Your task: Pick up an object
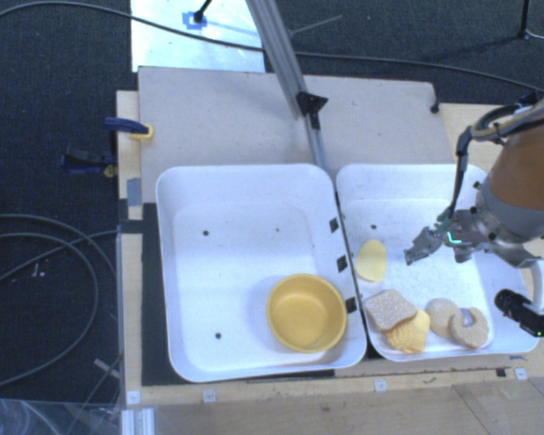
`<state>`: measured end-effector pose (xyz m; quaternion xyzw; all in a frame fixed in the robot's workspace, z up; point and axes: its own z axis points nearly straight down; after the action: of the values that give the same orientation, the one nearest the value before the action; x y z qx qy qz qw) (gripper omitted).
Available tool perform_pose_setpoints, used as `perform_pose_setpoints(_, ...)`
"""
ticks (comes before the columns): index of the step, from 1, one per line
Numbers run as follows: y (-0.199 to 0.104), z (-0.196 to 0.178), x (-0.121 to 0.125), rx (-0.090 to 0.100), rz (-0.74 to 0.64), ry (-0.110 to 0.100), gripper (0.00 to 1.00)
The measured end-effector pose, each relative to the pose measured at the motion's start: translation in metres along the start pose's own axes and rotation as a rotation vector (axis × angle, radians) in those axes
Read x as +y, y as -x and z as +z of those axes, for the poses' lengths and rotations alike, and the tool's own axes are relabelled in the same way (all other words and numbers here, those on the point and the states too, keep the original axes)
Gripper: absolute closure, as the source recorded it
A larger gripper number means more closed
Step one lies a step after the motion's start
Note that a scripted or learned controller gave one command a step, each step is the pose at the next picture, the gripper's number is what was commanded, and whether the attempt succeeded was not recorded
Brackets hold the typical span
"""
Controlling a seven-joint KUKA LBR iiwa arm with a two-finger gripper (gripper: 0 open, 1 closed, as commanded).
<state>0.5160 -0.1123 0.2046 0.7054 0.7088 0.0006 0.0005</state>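
My gripper [426,243] hangs over the right bin [390,184], its fingers spread open with nothing between them. A pale yellow chip-like piece [372,260] lies to its left, near the bin's left wall. Below the gripper, along the front of that bin, lie a slice of toast [389,308], a yellow wedge [410,333] and a tan pretzel-shaped pastry [461,323]. A yellow bowl [306,312] sits in the front right corner of the left bin [227,198].
A slanted metal pole [286,53] crosses the back of the bench and ends near the gap between the bins. A blue and yellow clamp [118,130] grips the bench's left edge. Cables lie on the dark floor at left.
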Motion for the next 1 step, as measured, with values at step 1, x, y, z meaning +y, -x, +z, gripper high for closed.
perform_pose_setpoints(1,0.0000,-0.0001,0.0001,0.000,0.000,0.000,0.00)
